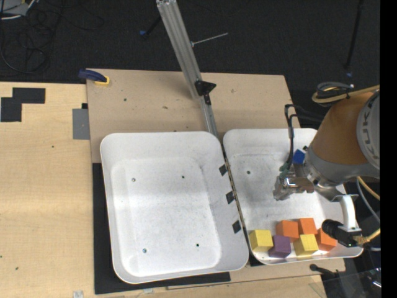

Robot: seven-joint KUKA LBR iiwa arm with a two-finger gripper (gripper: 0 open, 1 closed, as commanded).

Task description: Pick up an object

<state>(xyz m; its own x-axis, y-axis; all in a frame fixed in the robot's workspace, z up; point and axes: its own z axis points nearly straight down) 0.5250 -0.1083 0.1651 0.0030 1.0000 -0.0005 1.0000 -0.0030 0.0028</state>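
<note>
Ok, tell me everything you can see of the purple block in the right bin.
The purple block is a small, matte cube-like piece that looks like foam or painted wood. It lies in the right bin, near its front edge, in a tight cluster of blocks. A yellow block sits against its left side, another yellow block against its right, and an orange block just behind it. It lies slightly turned. The hand is above the bin floor farther back, apart from it.
</note>
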